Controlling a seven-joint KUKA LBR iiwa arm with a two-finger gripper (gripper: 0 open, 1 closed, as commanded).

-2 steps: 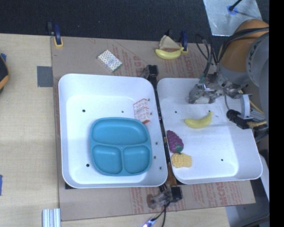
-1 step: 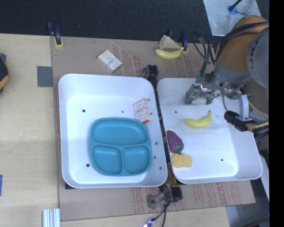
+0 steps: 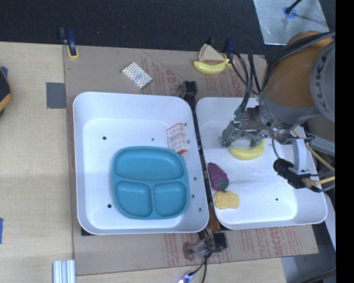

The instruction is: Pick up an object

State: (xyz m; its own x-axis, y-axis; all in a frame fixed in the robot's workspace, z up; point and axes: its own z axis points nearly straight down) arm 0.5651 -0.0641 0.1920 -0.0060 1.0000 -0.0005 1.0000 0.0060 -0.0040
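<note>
The gripper (image 3: 243,135) is low in the right bin (image 3: 283,214), directly over the yellow toy banana (image 3: 248,152), hiding its far edge. If the jaws are released or clenched, I cannot tell; the metal parts blur together.

Even, fairly bright overhead light is washing the white bins (image 3: 82,158) nearly featureless, with mild glare. Soft shadows are falling under the arm (image 3: 295,81), and the whole picture is looking slightly soft and grainy.
</note>
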